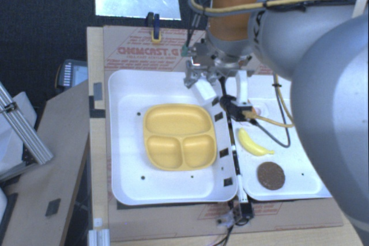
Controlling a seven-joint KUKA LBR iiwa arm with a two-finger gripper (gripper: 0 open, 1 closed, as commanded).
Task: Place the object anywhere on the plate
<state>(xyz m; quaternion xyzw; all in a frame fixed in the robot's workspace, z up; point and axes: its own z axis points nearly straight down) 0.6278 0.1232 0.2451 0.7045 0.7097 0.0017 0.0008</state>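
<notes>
Over two white bins [124, 124], hovering with gripper [223, 96] spread, empty; probably pinching the light, slick banana [253, 144] across its thick middle, then onto the yellow plate [173, 121].

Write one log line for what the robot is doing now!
gripper: far end, where left bin meets right bin | plate: in left bin | banana, brown disc: in right bin | placing: not done

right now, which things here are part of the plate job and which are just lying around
Job: yellow plate, gripper, and the banana or brown disc, whichever is meant.
Lying about: clamp behind the bins.
</notes>
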